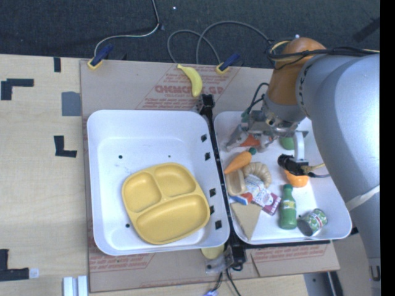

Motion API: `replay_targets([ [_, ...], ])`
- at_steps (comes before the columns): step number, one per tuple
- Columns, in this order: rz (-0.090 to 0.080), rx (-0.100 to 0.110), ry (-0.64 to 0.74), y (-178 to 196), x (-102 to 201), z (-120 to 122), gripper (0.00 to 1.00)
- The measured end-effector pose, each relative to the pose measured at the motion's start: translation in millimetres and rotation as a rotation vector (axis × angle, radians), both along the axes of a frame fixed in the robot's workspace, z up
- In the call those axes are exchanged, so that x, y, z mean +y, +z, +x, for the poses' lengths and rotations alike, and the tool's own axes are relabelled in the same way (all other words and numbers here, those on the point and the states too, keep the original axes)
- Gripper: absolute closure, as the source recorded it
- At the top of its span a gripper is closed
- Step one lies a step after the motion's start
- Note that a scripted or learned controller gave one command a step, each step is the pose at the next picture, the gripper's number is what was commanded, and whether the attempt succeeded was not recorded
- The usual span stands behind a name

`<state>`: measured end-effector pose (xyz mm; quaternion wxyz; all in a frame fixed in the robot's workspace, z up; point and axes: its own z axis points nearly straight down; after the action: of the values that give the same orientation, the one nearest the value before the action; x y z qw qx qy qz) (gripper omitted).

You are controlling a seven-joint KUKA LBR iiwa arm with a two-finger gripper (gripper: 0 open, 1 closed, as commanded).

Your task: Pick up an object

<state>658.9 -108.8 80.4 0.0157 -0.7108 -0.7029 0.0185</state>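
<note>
My gripper is low over the far left part of the right bin. A small orange-red thing shows right under it. Just in front of the gripper lies an orange carrot. Beside the carrot are a pale croissant-like piece and a red and white packet. A green bottle, a round tin, an orange piece and a green thing lie farther right. The wrist hides the bin's far right corner.
The left bin holds a yellow divided plate. A tan wedge lies at the right bin's front left. A banana lies on the cardboard behind the bins, near clamps and cables.
</note>
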Motion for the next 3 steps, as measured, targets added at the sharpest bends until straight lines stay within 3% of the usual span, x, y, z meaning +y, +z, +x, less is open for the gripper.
replay_targets([
  [3,0.001,-0.002,0.001,3.6,2.4,-0.5,0.00],
])
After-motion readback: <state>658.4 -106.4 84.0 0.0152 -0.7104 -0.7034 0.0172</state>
